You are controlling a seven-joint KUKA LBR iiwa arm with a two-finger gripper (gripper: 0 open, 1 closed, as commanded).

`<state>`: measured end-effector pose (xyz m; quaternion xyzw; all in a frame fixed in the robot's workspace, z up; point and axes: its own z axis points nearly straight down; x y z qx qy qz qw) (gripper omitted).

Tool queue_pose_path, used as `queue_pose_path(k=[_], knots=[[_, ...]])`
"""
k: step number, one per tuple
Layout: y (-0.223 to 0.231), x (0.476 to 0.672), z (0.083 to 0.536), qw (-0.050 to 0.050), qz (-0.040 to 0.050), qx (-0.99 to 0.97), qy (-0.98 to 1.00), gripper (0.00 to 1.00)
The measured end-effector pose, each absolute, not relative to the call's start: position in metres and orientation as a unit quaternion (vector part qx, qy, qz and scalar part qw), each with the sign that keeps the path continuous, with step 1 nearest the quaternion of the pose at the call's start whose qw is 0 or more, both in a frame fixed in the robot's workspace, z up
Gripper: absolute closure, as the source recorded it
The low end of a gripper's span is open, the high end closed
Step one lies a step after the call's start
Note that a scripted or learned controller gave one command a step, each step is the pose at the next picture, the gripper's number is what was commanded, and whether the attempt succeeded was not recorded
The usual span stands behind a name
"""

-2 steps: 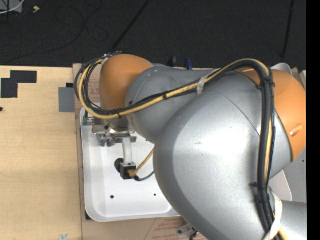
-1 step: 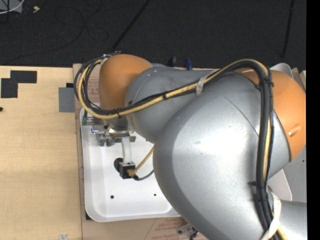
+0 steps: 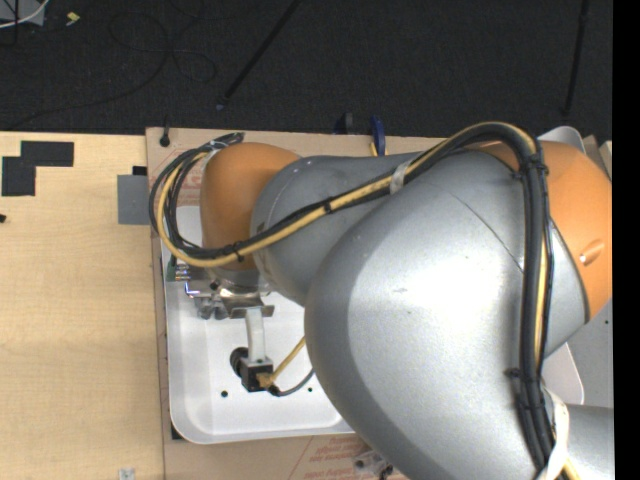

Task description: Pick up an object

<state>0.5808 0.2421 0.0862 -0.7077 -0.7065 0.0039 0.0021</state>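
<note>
My arm reaches in from the right and covers most of both bins. Its orange wrist band [image 3: 235,193] hangs over the back of the left white bin [image 3: 195,398]. Below the band, the gripper [image 3: 215,300] shows as a cluster of metal parts low over the bin's left side. A small greenish bit [image 3: 181,270] peeks out at the bin's left wall beside the gripper; I cannot tell what it is. No object shows in the gripper, and the arm hides whatever lies under it.
Bare wooden bench [image 3: 80,328] stretches to the left of the bin, with black shapes [image 3: 40,163] and a grey patch [image 3: 130,198] on it. A sliver of the right bin [image 3: 572,373] shows past the arm. Cardboard [image 3: 335,453] lies at the front edge.
</note>
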Motion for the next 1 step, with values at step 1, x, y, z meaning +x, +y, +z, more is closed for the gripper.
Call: queue_pose_path(k=[1], knots=[[0.242, 0.5786, 0.0945, 0.002, 0.0027, -0.708, -0.706, 1.0]])
